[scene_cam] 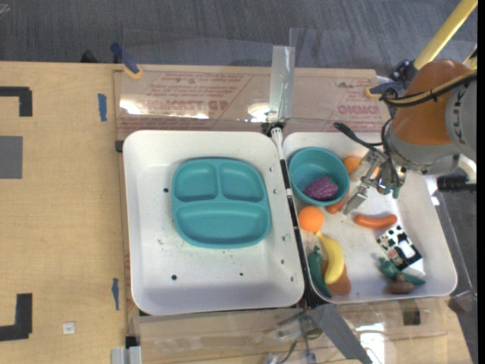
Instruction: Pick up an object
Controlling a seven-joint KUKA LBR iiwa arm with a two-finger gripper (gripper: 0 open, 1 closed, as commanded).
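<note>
You are looking down at a slant on a pale wooden table (61, 226) carrying two shallow white plastic bins. The left bin (151, 271) is holding a teal plastic divided plate (221, 202) with three compartments, lying flat near its middle.

The grey arm with the orange band (432, 112) is reaching in from the right, its wrist bending down over the upper part of the right bin (439, 256). The gripper (369, 186) is hanging tilted, pointing down and to the left, and its metal fingers (356, 199) are standing a little apart with nothing between them, just beside the round teal bowl (318, 174).

That bowl is sitting in the bin's upper left corner and is holding a purple knobbly toy fruit (323, 188). Just below the fingers, an orange-red sausage-shaped toy (375, 220) is lying apart from them. A round orange ball (311, 218) is resting against the bowl's lower rim, and a yellow toy banana (331, 256) is lying below it. A black-and-white patterned block (398, 245) is sitting towards the lower right.
</note>
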